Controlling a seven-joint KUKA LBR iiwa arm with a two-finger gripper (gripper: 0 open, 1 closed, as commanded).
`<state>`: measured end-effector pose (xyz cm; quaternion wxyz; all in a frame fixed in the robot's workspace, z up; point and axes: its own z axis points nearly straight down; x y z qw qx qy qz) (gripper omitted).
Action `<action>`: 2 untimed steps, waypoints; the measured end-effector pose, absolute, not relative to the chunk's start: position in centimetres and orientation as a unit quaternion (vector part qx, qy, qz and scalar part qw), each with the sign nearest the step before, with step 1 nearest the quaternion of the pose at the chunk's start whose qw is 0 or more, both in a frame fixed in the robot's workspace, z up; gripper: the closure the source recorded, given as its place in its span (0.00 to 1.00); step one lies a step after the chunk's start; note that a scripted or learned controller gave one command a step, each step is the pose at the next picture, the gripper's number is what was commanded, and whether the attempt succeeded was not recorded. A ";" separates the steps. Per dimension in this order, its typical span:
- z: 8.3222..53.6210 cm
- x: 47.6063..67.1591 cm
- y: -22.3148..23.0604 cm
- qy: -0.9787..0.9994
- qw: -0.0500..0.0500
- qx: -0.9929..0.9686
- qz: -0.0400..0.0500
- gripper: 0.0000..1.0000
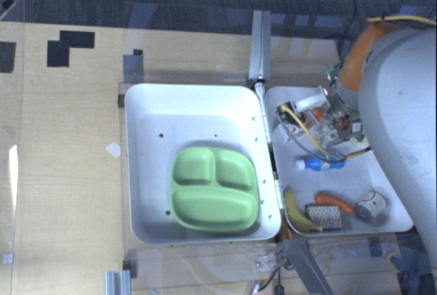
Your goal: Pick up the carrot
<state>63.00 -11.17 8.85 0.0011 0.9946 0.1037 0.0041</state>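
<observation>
You had the arm [396, 116] reaching in from the right over the right bin [392, 215], with its orange band [358, 54] at the far side. The tool [326, 124] sat low in the far half of that bin, a tangle of wiring and small parts around it, and whether it was open or shut could not be told; nothing could be seen in its grip. The carrot [334, 201] lay in the near part of the right bin, well apart from the tool, just to the far side of a grey grater [323, 216] and touching or nearly touching it. A banana [297, 214] curved along the bin's near left corner, a white bottle with a blue cap [316, 164] lay between the tool and the carrot, and a small grey-and-white can [371, 206] sat right of the carrot. In the left bin [147, 123] a green divided plate [214, 187] rested toward the near side. Both bins stood on the table [61, 171].
</observation>
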 end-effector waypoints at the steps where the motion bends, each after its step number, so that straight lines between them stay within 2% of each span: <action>1: 18.6 59.5 -5.3 0.103 -0.001 0.995 0.003 1.00; 2: 14.0 60.2 -11.3 0.225 0.000 0.974 0.001 1.00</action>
